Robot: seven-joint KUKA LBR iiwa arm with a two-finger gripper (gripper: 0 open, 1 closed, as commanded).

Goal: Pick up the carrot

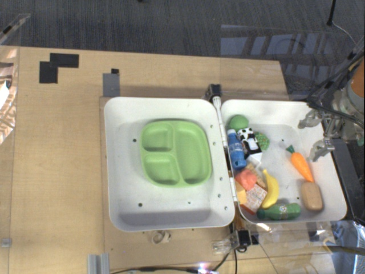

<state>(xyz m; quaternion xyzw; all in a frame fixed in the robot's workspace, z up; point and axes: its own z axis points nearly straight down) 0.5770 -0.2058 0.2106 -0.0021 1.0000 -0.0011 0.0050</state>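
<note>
Writing: none readable on the blue bottle (234, 148).
Gripper (318, 136): fingers spread apart, holding nothing, over right bin (340, 207) far right.
Carrot (300, 164): just left of gripper, untouched.

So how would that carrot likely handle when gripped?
The carrot looks like a moulded toy, so probably stiff and light. Its tapered, rounded body may slip out of the fingers or roll. It lies apart from the tan block, so a nudge could shift it freely.

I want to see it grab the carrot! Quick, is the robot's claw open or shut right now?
Gripper: open, holding nothing, above the right bin's far right corner. The carrot lies in the bin, apart from it.
</note>
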